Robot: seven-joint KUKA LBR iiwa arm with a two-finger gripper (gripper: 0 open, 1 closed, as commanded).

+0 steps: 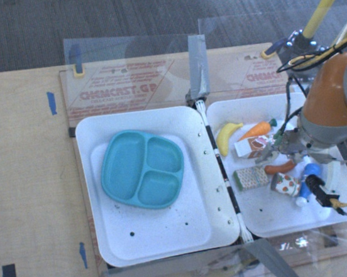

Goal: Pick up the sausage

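The sausage (279, 167), a short reddish-brown link, lies in the middle of the right bin (260, 221). It rests between a small carton (252, 146) and a red-and-white patterned box (285, 184). My gripper (287, 146) hangs over the bin's right half, just beyond the sausage and slightly right of it. The grey wrist and orange band cover its upper part. Nothing of the sausage is seen inside the gripper.
A banana (226, 136) and a carrot (255, 129) lie at the back of the right bin. A tan waffle-like piece (249, 177) and a blue-and-white bottle (309, 180) flank the sausage. The left bin (107, 235) holds a teal divided plate (112, 174).
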